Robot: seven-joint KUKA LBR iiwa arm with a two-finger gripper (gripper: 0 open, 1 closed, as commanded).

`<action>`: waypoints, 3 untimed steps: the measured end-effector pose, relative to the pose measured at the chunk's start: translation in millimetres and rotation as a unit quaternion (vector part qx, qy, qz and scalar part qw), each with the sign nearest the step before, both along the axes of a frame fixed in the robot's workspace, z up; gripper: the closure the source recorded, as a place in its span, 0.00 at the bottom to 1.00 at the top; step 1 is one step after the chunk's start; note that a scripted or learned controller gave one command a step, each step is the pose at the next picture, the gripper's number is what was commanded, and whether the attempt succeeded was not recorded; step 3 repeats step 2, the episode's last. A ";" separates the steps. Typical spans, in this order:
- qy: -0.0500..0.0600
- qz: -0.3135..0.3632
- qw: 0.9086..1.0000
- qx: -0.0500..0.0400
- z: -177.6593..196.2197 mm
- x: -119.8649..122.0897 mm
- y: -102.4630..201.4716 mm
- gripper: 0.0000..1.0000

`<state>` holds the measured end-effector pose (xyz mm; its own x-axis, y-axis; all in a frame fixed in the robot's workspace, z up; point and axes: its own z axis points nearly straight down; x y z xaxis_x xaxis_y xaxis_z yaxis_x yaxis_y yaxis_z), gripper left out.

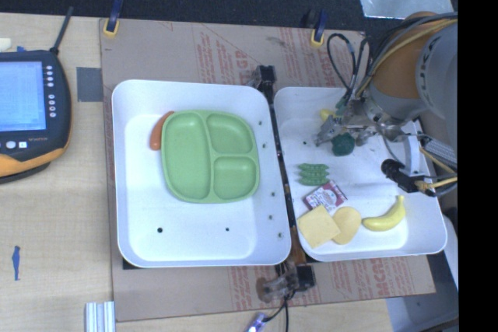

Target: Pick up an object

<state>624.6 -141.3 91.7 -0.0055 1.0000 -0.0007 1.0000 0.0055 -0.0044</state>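
The gripper [341,130] hangs low over the far part of the right bin [299,109], its fingers pointing toward the bin's left wall, and just under them sits a small dark green object [343,145]; from where I stand I cannot tell whether the fingers are apart or closed, nor whether they touch that object at all. Behind the gripper the grey arm with its orange band [405,62] fills the bin's far right corner, cables looping above it. Nearer the middle of the same bin lies a light green leafy piece [313,172], and just beyond it toward the near edge a small red and white packet [327,197]. At the near edge rest a yellow wedge [317,228] and a pale round piece [346,223] touching each other, with a banana [386,217] beside them toward the right wall. The left bin [140,237] carries a green divided plate [210,155] in its far half, and an orange object [156,133] peeks from under the plate's left rim.
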 end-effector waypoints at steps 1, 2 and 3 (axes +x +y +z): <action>0.001 0.001 1.000 0.000 10.3 -0.1 -1.2 1.00; -0.001 0.000 1.000 0.000 101.4 -22.7 98.8 1.00; -0.001 0.000 1.000 0.000 101.4 -22.7 98.8 1.00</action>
